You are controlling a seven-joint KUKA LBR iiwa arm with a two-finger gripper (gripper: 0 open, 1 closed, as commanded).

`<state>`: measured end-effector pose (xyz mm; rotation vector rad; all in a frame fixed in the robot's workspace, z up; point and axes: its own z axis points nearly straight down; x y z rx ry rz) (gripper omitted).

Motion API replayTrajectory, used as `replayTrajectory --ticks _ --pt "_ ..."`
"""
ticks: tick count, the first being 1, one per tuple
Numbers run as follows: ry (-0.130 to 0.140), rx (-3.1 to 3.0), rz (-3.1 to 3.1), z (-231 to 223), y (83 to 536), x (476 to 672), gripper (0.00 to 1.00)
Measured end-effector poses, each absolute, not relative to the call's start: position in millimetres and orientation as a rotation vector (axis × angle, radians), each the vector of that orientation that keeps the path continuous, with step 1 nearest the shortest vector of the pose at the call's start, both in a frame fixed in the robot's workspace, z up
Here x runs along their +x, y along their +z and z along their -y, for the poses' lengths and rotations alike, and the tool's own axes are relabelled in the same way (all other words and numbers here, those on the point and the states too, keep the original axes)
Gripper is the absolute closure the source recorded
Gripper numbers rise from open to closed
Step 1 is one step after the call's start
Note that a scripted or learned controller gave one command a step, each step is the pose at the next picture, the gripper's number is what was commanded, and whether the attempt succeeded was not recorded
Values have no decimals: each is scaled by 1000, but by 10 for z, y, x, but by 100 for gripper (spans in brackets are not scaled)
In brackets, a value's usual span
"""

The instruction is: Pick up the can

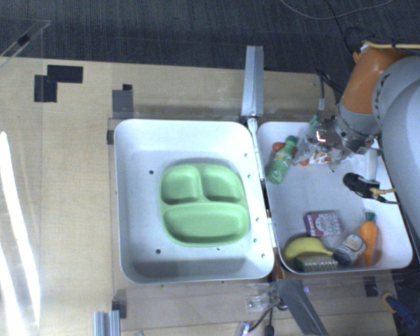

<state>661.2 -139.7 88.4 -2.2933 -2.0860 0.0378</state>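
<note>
The can [350, 246], small with a pale label, lies on its side near the front right corner of the right bin [385, 261]. It rests between a banana [304, 246] and a carrot [368, 236]. My gripper [320, 148] hangs over the back of that bin, far from the can and just right of a green bottle [281, 159]. Small reddish and white shapes under the gripper are too blurred to make out.
A pink packet [323, 223] lies mid-bin, just behind the banana. A dark ridged block [315, 262] sits at the front wall. The left bin [133, 257] holds a green divided tray [202, 203]. A metal divider post [253, 82] stands between the bins.
</note>
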Motion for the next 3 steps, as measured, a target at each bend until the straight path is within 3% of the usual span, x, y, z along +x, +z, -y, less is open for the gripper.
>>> replayTrajectory --ticks 1,2,3 --pt "52 -2280 2090 1396 973 6592 100" --pt "-7 -2359 2082 946 1437 6399 100" --pt "-6 -2358 2083 947 1437 6399 0"
